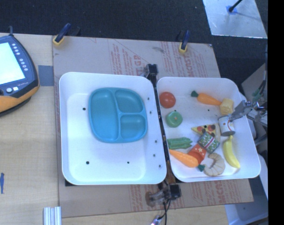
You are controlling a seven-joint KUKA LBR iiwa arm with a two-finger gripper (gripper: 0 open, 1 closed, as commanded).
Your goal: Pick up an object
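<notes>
1. One pair of fingers [226, 124], mine, hangs over the right side of the right bin [197, 83], just above the banana [231, 153] and just beside the yellow chunk [226, 106]. From this slant I cannot tell whether they are apart or together, and I see nothing between them.
2. Nearest candidates: the banana lies alone against the bin's right wall, its top end right under me. I judge it the best pick, since the wall side leaves little room, so I would straddle it across its narrow width, come straight down, and close mid-length.
3. Crowded toys to avoid: the patterned packet [208, 140] and the yellow wedge [203, 129] touch each other, and a sloppy descent would nudge both.
4. Count in the right bin, as far as I can tell: two carrots, one at the top [208, 98] and one at the bottom [183, 158]; one red tomato [167, 99]; one green round fruit [174, 119]; one green pod [179, 143]; one small red piece [197, 152]; one beige curled piece [214, 165].
5. Left bin [71, 125]: one blue divided plate [117, 115].
6. Further out on the desk [25, 144]: two clamps at the board's far edge [61, 34] [183, 41], and one screen pendant [11, 71] at left.
</notes>
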